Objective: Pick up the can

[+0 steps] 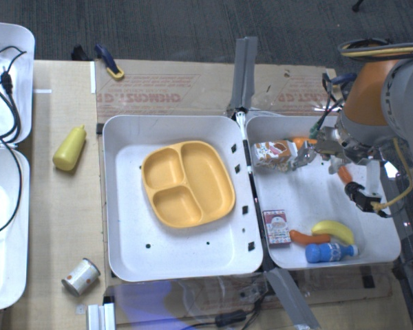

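The can (80,276), silver with a red mark on its label, lies on its side on the bench, outside the bins near the front left corner of the left bin (117,253). My gripper (304,157) is low in the back of the right bin (392,249), far to the right of the can. It sits beside a red and white snack packet (271,154). The grey arm with its orange band (368,95) reaches in from the right.
A yellow divided plate (188,183) lies in the left bin. The right bin holds a small red box (277,227), a banana (334,230), a blue bottle (330,252) and a carrot (310,238). A yellow mustard bottle (70,148) lies on the bench left of the bins.
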Robot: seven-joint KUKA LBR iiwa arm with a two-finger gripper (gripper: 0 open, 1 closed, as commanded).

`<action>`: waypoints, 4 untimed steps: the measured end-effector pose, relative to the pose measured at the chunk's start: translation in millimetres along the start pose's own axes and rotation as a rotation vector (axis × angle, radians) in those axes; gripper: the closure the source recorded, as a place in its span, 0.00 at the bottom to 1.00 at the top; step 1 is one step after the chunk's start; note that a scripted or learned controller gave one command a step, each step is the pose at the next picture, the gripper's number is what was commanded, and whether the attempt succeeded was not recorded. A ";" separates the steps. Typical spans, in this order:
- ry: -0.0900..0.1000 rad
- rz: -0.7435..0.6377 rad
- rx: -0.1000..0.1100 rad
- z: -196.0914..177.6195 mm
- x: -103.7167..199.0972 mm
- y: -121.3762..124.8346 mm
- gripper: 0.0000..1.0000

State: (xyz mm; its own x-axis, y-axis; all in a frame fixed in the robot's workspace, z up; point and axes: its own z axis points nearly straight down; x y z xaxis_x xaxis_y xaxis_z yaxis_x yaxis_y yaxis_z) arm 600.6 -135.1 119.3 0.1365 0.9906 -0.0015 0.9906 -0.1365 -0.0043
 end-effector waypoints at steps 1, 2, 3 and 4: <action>0.002 0.173 0.004 32.0 -50.1 -96.6 0.00; 0.013 0.484 0.010 31.5 -66.5 -20.2 0.00; 0.020 0.532 0.015 30.9 -65.1 12.4 0.00; 0.002 0.580 0.005 31.9 -11.8 -90.2 0.00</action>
State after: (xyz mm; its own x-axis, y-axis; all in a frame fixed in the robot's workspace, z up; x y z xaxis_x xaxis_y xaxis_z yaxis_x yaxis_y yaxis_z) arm 509.4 -134.5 87.8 0.6568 0.7540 -0.0035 0.7540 -0.6568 -0.0078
